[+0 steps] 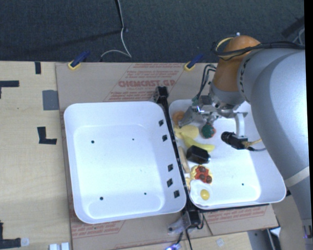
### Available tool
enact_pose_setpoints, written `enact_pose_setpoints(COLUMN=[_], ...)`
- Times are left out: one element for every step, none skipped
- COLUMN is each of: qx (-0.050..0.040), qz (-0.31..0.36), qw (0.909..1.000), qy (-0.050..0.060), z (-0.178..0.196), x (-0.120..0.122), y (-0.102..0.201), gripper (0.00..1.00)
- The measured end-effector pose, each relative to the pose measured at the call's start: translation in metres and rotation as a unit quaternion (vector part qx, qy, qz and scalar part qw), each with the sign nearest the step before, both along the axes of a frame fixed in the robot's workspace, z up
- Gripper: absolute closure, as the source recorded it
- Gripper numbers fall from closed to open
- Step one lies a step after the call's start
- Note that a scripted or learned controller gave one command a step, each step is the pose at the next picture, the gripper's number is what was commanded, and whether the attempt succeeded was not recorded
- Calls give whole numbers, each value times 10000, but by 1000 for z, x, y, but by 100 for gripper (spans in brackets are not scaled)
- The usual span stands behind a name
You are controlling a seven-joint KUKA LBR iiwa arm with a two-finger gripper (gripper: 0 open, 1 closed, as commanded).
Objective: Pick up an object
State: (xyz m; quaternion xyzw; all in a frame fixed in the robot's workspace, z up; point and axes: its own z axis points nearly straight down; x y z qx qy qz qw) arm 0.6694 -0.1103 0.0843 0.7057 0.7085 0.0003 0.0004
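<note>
The tool point(204, 116) hangs over the right bin point(251, 188), right of centre frame, just above a green object point(207, 130). Whether it grips anything cannot be told. A yellow piece point(189, 134) and a black object point(197, 155) lie below.

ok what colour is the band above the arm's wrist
Orange, seen in the camera view: the band sits above the right bin.

White bins point(78, 150) on tan cardboard point(139, 84) with red print; yellow banana point(190, 134), black block point(197, 155), grey arm point(278, 102) banded orange
</note>
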Motion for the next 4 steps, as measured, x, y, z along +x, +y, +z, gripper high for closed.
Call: enact_pose_setpoints(qx=[-4,-31,-1,0], qz=[-15,-26,-31,-19], qw=[10000,10000,10000,10000], qy=[19,8,35,23], z=[0,11,37,31], x=[-34,-32,-106,-106], y=[16,12,3,-9], gripper=[0,100,100,100])
